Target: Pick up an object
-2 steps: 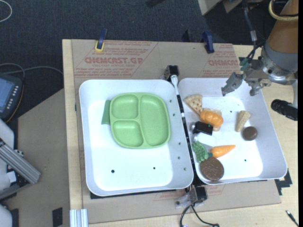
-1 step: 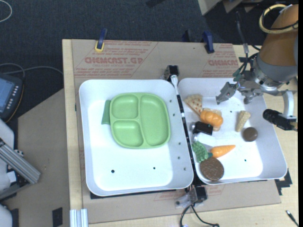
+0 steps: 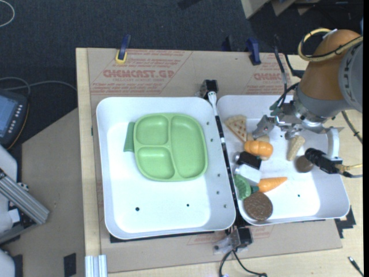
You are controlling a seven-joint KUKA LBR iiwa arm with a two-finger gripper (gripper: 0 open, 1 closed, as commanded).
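Note:
My gripper [image 3: 275,130] hangs over the back part of the right bin [image 3: 323,208], below the grey arm with its orange band [image 3: 326,68]. Its two grey fingers stand apart, open, with nothing between them. Just below and left of it lies an orange oval toy [image 3: 258,148]. A beige piece [image 3: 295,147] and a brown lump [image 3: 303,164] lie to its right. A tan wedge [image 3: 237,126] lies to its left. Nearer the front are a carrot [image 3: 272,183], a brown disc [image 3: 258,206], a green piece [image 3: 241,186] and a black-and-white block [image 3: 249,160].
The left bin [image 3: 115,212] holds a green divided plate [image 3: 170,146]. A black part of the arm with a cable [image 3: 320,160] reaches over the right bin's right side. Clamps [image 3: 121,52] sit at the cardboard's back edge.

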